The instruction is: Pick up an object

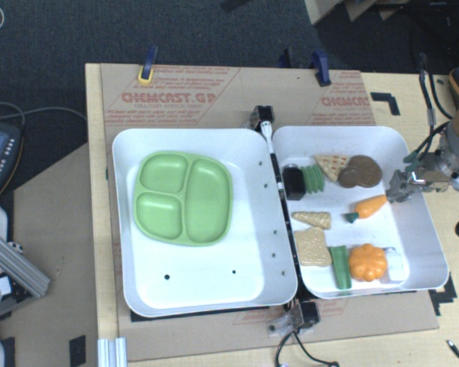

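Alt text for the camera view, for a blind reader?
The gripper hovers at the right bin's right edge near a toy carrot, among other toy foods. The left bin holds a green divided plate.

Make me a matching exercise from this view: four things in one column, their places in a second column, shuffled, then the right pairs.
Things:
1. green divided plate
2. carrot
3. small pumpkin
4. brown patty

Places:
A. near front edge of the right bin
B. left bin
C. far side of the right bin, beside a waffle wedge
D. middle of the right bin, close to the gripper

Pairs: 1-B, 2-D, 3-A, 4-C
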Tool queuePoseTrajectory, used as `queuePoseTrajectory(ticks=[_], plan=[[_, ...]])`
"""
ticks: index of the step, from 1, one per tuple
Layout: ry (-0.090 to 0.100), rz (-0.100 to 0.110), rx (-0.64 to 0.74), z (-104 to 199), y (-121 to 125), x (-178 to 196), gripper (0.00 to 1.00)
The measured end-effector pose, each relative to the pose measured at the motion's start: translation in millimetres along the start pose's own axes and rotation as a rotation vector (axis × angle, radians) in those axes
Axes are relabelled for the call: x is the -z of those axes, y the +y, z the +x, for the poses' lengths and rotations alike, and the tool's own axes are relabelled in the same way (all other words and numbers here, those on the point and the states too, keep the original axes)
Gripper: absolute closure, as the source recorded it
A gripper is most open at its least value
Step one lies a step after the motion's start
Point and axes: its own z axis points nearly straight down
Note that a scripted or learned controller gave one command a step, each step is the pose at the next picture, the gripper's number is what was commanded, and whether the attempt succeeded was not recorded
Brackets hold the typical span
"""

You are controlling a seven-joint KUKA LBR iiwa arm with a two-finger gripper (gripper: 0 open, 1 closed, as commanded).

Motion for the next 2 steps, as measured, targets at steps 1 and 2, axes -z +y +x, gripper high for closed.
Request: queuePoseTrajectory(ticks=[1,2], plan=[[0.003,0.002,0.006,55.6,16.9,9.3,1.00],[0.004,0.003,0.006,114.2,28.2,13.9,1.00]])
